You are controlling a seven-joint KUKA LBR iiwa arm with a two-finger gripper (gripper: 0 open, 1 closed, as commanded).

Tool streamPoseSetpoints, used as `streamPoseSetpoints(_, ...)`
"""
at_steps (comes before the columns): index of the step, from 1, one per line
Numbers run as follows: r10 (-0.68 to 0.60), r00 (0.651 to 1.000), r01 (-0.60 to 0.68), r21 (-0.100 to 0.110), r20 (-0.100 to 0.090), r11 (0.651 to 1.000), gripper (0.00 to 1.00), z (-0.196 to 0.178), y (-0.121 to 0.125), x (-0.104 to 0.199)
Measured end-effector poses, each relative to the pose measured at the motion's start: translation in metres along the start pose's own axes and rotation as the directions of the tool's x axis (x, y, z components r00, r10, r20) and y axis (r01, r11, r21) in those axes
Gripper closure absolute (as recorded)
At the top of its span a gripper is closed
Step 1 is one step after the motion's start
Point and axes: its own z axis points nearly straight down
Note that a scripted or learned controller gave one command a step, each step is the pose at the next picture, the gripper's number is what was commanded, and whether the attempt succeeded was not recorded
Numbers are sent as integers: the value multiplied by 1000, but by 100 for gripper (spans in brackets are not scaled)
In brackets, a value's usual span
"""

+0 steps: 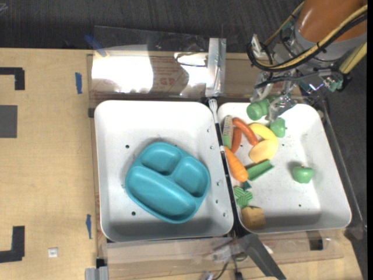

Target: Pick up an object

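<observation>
My gripper (282,104) hangs over the far edge of the right bin (326,156), below the arm's orange band and a bundle of cables. Just left of it lies a round green piece (257,109), and just below it a smaller green piece (278,126). Whether either touches the gripper is unclear. Nearer the bin's middle lie a yellow banana (266,134), a yellow-orange fruit (262,150) and a red chili (248,132). A carrot (236,164) and a green cucumber (259,170) sit beside them.
A green pepper (302,174) lies alone at the right of the right bin. A brown lump (253,216) and a leafy green piece (243,198) sit at its near left corner. The left bin (111,127) holds a blue divided plate (168,181).
</observation>
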Motion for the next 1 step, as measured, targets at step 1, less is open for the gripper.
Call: streamPoseSetpoints(1,21,1000,-21,-4,-11,1000,100,16,15,70)
